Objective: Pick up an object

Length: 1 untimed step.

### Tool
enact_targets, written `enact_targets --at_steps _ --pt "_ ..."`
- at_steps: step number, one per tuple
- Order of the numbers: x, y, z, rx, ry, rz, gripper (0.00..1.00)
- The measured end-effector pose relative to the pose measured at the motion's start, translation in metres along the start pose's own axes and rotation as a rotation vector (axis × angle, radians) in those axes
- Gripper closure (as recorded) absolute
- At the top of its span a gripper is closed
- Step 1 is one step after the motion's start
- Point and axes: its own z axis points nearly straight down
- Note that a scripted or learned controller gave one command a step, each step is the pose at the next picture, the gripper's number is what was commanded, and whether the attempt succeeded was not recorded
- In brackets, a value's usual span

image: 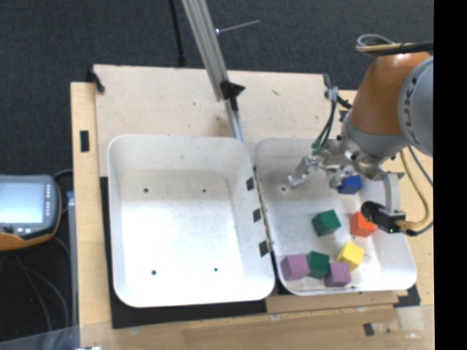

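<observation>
Camera view: I look down at a slant on two white bins; the right bin (271, 168) is my landmark for every place below.
My gripper (309, 168): it hangs over the upper half of the right bin, toward its left wall, reaching in from the bin's right side.
My fingers: I cannot tell from this picture whether they stand wide or narrow; nothing shows between them.
Step in hand: I judge this as the approach, with no object picked yet.
Candidate things: every block lies in the right bin, in its lower and right parts, apart from where my gripper hangs.
Count, blue: one blue block (351, 184), near the bin's upper right, just beside my wrist.
Count, green: two, a green block (326, 222) at mid-bin and a darker green block (318, 263) near the bottom rim.
Count, purple: two, a purple block (295, 266) and a second purple block (338, 273), both along the bottom rim.
Count, yellow: one yellow block (351, 254).
Count, orange: one orange block (362, 224), by the right wall.
Left bin (117, 152): beside the right bin, sharing its left wall.
Next move: I judge it calls for shifting toward the bin's lower half, centring over one block that stands apart, such as the mid-bin green one, then descending.
</observation>
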Motion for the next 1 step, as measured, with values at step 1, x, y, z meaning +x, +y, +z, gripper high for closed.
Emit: enact_targets --at_steps 1 --pt "0.0307 0.0083 -0.0764 -0.007 0.000 -0.010 0.00"
